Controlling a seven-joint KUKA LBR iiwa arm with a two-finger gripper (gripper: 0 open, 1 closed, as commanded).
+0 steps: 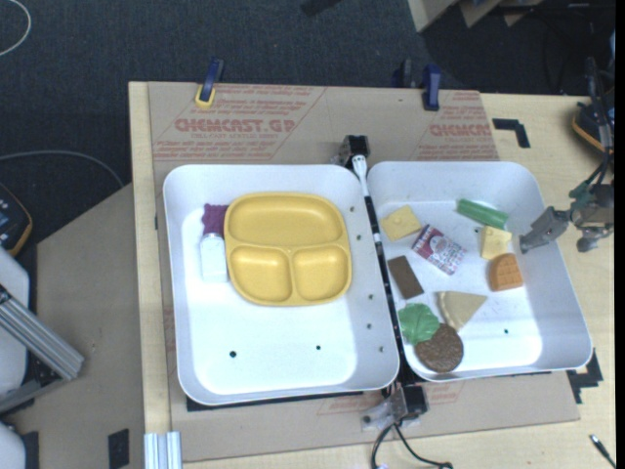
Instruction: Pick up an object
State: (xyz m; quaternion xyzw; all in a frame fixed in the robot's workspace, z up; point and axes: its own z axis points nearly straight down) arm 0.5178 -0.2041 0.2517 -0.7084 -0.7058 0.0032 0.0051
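We logged the grey two-finger gripper (540,231) at the right bin's rim (558,262); its opening we could not tell. Nearest it lay a pale yellow block (496,241) and an orange biscuit-like piece (505,273). We judged a descent might strike the rim or snag both.

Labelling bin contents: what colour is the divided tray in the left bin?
Yellow. The divided tray shows clearly in the camera view, three compartments, all plain yellow.

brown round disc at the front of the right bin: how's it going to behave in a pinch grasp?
The brown disc looks flat and low, so it probably won't roll or tip. It sits against the bin wall and touches the green piece, so fingers may nudge that neighbour. Its thin edge likely gives little to pinch; it may slide instead.
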